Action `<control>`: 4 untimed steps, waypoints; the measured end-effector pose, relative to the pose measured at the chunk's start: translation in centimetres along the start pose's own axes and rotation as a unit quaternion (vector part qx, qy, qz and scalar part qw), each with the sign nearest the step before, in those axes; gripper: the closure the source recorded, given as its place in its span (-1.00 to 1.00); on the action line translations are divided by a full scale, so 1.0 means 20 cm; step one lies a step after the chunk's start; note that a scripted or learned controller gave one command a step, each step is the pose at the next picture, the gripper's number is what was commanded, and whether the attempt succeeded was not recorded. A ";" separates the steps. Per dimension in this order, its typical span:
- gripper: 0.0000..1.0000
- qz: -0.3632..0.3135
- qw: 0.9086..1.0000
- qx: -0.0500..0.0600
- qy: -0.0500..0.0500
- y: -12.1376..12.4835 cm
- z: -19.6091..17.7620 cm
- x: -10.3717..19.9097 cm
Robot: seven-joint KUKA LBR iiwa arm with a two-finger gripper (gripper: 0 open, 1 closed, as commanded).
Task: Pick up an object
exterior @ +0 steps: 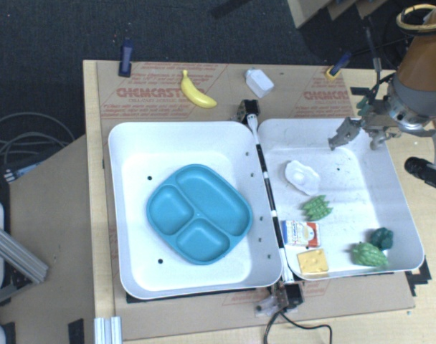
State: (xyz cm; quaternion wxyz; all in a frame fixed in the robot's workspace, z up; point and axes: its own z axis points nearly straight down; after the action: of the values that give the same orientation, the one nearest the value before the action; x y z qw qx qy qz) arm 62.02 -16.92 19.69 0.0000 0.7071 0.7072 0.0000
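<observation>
My gripper hangs over the far right part of the right bin, fingers spread open with nothing between them. Below and to its left in that bin lie a white lump, a light green toy, a small red and white carton and a yellow block. Near the bin's front right corner sit a green toy and a dark teal one. All of these lie apart from the gripper.
The left bin holds a blue divided plate. Behind the bins, on the cardboard, lie a yellow banana, a white block and a blue clip. The arm's orange band stands at the right edge.
</observation>
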 end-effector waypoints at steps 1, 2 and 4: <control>-1.00 -0.001 1.000 0.001 0.000 -0.18 0.56 0.36; -1.00 0.000 1.000 0.001 0.000 -0.40 0.56 0.34; -1.00 0.000 1.000 -0.001 0.000 -0.48 0.56 0.37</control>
State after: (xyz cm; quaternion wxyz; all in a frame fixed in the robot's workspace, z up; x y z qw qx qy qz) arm 52.49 -9.46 8.44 0.0006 0.7069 0.7073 0.0003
